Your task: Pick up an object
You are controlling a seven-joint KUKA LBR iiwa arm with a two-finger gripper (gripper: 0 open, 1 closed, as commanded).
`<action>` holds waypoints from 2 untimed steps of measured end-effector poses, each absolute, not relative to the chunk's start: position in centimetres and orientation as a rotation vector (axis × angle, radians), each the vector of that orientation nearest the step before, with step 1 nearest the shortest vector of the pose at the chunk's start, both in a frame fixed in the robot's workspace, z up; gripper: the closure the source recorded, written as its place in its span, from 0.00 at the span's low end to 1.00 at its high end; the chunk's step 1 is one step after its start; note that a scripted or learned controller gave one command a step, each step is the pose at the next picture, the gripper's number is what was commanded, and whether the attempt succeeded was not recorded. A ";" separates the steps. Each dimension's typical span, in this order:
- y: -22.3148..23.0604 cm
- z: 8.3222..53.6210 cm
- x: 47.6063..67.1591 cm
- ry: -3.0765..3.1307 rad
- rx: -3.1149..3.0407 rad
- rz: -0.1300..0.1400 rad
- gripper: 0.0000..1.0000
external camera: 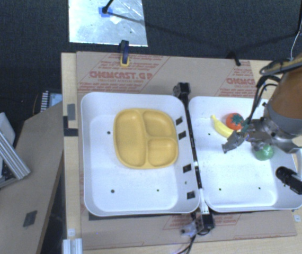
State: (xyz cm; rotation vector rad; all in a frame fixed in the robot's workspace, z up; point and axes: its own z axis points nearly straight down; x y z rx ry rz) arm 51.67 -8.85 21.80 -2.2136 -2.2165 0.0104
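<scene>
Hanging low over the right bin (236,194), the gripper (234,142) juts toward the left from the grey wrist of the arm (294,97), whose orange band sits just above it at the view's right edge. Its dark metal tips point down and left, but from this slanted overhead angle I cannot tell whether they are apart or together, and nothing can be seen caught between them. Taking the right bin as the landmark: the gripper sits over the bin's upper middle, with three small objects close around it. A yellow banana (221,126) lies in the bin's upper part, just up and left of the gripper, slanting from upper left to lower right. An orange-red round toy with a teal patch (234,121) rests touching the banana's right end, near the bin's back wall and partly behind the wrist hardware. A green ball (264,152) lies toward the bin's right side, just beside the wrist and partly hidden by it. Near the bin's right rim, lower down, a black fitting (290,179) sticks out over the edge. To the left of the right bin, touching it along a black hinge-like seam, stands the left bin (98,184), which holds a yellow divided plate (144,138) with three compartments. Both bins rest on a brown cardboard sheet (140,73) printed with red lettering.
</scene>
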 end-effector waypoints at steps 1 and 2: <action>-8.8 22.4 51.9 -2.226 -2.218 -0.002 0.00; -8.2 16.3 51.7 -2.221 -2.218 0.002 0.00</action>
